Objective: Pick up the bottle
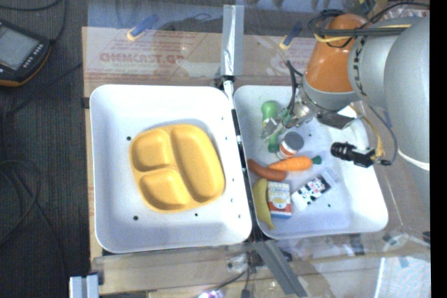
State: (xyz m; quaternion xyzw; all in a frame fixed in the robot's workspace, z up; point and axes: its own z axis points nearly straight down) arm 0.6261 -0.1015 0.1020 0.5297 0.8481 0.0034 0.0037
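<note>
Here the end effector (283,123) sits low in the right bin (363,209), near its left wall and toward the far edge, over the green bottle (270,110). Whether it is spread or pinched I cannot tell; metal parts and the bottle overlap there. The bottle lies or leans close to the bin's far left corner, its rounded green end toward the far edge and its long axis seemingly running from far edge to near edge, though the lower part is hidden. It looks unlifted, so I judge the grasp underway at best; closing, lifting and clearing the bin remain. Just nearer lie a can (290,144), a carrot (295,164), a sausage (262,170), a banana (261,204) and a carton (279,198). The left bin (112,220) holds a yellow tray (178,166).
</note>
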